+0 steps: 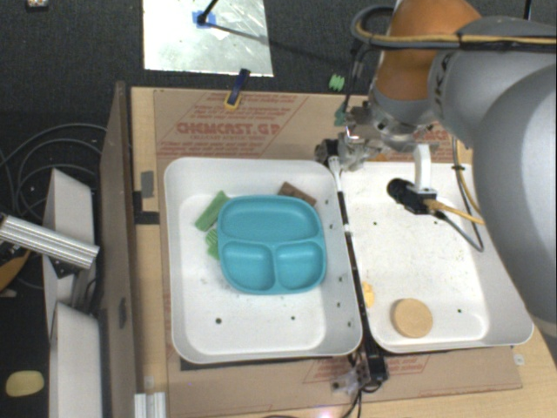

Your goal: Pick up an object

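Blue tray in the left bin, arm over the divider

A blue divided tray (271, 244) lies in the left bin (196, 329), over green pieces (210, 211); a tan disc (412, 317) sits in the right bin (487, 316). The tool (348, 153) hovers at the bins' far edge; its grip I cannot tell.

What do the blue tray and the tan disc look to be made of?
Blue tray: likely moulded plastic, smooth and slightly glossy, with rounded compartment edges and even colour. Tan disc: matte, flat, uniform tan; perhaps wood or cork, but the view leaves it open.
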Robot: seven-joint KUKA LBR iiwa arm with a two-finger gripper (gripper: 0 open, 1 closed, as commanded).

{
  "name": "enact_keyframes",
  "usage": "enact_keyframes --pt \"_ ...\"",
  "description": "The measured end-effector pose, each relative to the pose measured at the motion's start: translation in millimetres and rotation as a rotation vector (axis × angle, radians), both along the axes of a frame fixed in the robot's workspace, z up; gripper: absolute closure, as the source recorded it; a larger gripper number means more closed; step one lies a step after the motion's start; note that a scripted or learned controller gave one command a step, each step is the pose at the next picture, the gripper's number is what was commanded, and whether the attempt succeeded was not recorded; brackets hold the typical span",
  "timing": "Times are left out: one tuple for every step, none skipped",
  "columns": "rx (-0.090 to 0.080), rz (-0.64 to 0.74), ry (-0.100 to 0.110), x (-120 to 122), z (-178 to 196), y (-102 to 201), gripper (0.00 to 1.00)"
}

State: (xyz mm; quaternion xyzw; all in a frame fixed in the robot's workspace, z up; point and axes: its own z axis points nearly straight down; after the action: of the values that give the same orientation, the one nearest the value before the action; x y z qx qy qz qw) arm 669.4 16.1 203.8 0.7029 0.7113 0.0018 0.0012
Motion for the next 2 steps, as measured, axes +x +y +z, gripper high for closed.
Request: enact_keyframes --pt "-0.005 -0.018 -0.003 -0.4 46.1 -102.6 1.00" --pt "0.003 0.000 0.004 -0.9 7.6 2.7 1.00"
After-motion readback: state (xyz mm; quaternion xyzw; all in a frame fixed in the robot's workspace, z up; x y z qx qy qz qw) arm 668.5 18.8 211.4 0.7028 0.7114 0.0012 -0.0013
